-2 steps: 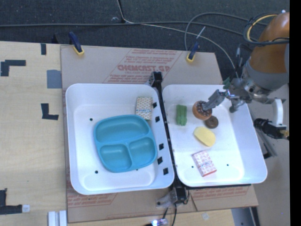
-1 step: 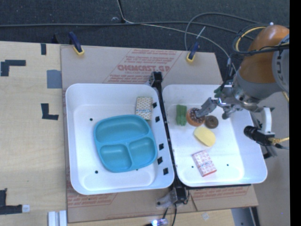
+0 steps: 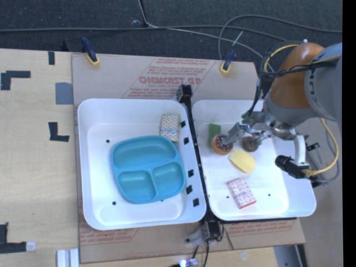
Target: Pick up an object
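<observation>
Wooden bench (image 3: 33,166) across the frame — a cardboard sheet (image 3: 161,77) lies on it at centre, two white bins — left bin (image 3: 89,166), right bin (image 3: 295,202) — side by side on top.

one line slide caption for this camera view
Gripper reaches into the right bin near a small orange object; blue tray sits left.

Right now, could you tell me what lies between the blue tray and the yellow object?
In the camera view, the black divider where the two bins meet lies between the blue tray and the yellow object; otherwise, bare white bin floor.
</observation>
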You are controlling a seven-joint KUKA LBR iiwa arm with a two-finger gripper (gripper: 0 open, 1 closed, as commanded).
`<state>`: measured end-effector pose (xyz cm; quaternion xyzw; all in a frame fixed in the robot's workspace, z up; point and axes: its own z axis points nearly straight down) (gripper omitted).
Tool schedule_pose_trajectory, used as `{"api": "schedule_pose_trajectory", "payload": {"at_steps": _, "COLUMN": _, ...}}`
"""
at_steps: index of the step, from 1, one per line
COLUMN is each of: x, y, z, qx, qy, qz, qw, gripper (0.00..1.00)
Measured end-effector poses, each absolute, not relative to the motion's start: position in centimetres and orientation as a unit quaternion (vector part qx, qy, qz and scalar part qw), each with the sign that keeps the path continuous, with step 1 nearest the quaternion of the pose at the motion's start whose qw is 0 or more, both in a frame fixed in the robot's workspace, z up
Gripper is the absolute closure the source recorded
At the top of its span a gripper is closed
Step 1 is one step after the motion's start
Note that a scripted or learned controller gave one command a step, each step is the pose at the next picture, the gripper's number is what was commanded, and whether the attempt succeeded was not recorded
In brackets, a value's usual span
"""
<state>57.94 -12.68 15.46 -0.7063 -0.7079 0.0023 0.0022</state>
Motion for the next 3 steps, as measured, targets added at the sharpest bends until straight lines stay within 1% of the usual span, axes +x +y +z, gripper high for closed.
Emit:
{"api": "schedule_pose_trajectory", "payload": {"at_steps": 1, "x": 57.9, "y": -11.7, "z": 10.6, "qx": -0.706, "qy": -0.708, "qz": 0.0024, "qw": 0.002, "gripper": 0.00}}
{"api": "schedule_pose_trajectory", "payload": {"at_steps": 2, "x": 58.0, "y": -11.7, "z": 11.8, "qx": -0.706, "qy": -0.708, "qz": 0.0010, "qw": 0.001, "gripper": 1.00}}
{"api": "schedule_pose_trajectory", "payload": {"at_steps": 3, "x": 58.0, "y": -11.3, "z": 18.1, "qx": -0.707, "qy": -0.708, "qz": -0.0014, "qw": -0.002, "gripper": 1.00}}
